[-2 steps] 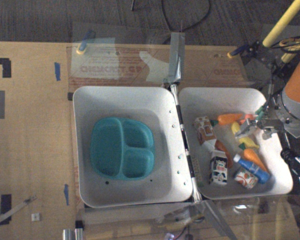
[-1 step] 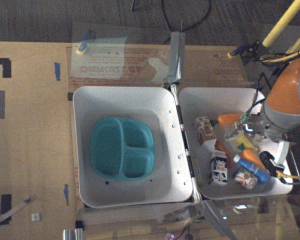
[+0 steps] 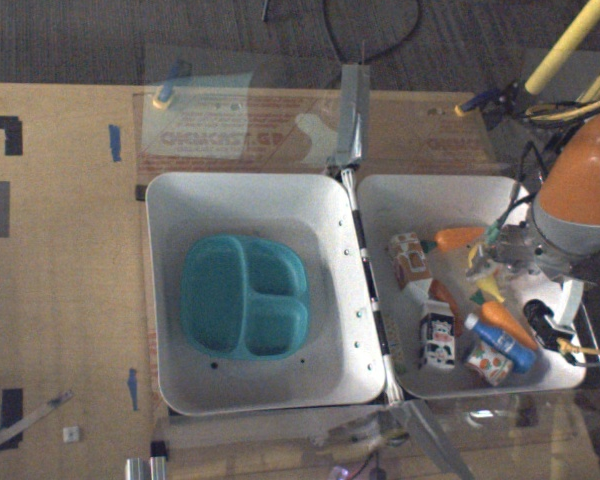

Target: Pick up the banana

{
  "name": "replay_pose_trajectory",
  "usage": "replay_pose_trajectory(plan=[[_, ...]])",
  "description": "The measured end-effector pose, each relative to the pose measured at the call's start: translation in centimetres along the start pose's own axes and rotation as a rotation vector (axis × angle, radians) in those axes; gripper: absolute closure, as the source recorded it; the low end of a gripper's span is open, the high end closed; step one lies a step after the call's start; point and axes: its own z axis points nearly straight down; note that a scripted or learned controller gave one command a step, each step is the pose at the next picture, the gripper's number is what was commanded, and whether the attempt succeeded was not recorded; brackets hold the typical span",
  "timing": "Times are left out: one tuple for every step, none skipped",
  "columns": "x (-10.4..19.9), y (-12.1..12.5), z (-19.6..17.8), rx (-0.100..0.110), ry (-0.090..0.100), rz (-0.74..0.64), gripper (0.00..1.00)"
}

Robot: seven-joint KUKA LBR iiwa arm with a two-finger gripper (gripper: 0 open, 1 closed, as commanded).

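Jaws cannot be read: the gripper [image 3: 485, 258] sits at the right of the frame, low over the right bin [image 3: 380, 208], and its metal tips blur into the clutter beneath, so whether they are parted or closed I cannot tell. Just under those tips lies the banana [image 3: 488, 286], a small yellow shape in the middle of the right bin, touching or nearly touching the gripper; nothing shows it clamped.

Around the banana the room is tight. An orange carrot-like piece [image 3: 460, 237] lies just above it, another orange piece [image 3: 505, 323] just below right, and a blue bottle [image 3: 500, 343] runs slantwise beneath that. Two small cartons sit to the left, one [image 3: 408, 258] toward the upper middle of the bin, one [image 3: 438, 338] near the lower edge. A further small box [image 3: 488, 365] rests near the bin's bottom rim. The upper left corner of this bin is bare white floor.

The left bin [image 3: 170, 208], in the frame's centre, holds a teal divided plate [image 3: 245, 296], with wide white margins on every side. The arm [image 3: 578, 188], grey with its orange band, enters from the right edge over the right bin's far wall. Brown bench [image 3: 60, 268] stretches toward the left edge.
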Motion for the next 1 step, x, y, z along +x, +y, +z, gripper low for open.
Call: replay_pose_trajectory(plan=[[-2.63,-1.51,-4.85,0.003,0.001,0.147,1.00]])
